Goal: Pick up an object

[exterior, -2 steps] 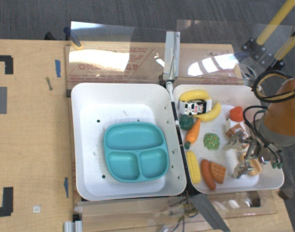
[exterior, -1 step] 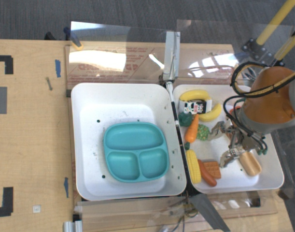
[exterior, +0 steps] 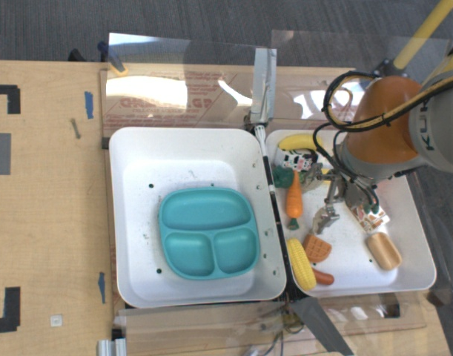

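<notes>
Several toy foods in right bin (exterior: 415, 221), orange carrot (exterior: 293, 199), gripper (exterior: 328, 219) seemingly open, holding nothing

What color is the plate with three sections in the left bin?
The plate is teal, a blue-green, seen best in the camera view.

Probably a lab: robot bench (exterior: 41, 199), bins (exterior: 130, 154).

Two shallow white bins sit side by side, the left bin (exterior: 130, 199) and the right bin (exterior: 415, 262). The left holds one teal divided plate (exterior: 208, 231). The right holds one banana (exterior: 299, 142), one carrot (exterior: 294, 199), one corn cob (exterior: 301, 263), one bread roll (exterior: 384, 251) and one waffle piece (exterior: 317, 248).
</notes>
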Controlling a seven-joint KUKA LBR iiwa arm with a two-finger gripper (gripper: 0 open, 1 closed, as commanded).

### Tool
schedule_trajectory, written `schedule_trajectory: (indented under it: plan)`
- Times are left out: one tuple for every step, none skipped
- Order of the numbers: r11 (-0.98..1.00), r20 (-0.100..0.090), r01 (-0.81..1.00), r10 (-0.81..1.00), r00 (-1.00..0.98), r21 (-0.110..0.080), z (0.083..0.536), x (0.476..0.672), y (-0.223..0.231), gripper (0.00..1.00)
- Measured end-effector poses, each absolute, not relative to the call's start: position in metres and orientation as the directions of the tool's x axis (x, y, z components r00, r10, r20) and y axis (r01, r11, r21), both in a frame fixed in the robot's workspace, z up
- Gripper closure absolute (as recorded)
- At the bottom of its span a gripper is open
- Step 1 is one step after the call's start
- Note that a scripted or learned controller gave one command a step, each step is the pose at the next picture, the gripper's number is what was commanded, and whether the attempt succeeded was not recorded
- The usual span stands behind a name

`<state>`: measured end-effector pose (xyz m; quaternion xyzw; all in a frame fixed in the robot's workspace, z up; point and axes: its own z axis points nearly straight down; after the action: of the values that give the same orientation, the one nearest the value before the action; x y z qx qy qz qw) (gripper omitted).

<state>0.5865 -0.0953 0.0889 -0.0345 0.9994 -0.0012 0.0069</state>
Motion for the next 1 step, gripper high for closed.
schedule_trajectory:
  plan:
    - [0.975, -0.01, 0.222, 0.222, -0.975, 0.002, 0.0886, 0.5889, -0.0911, 0.0]
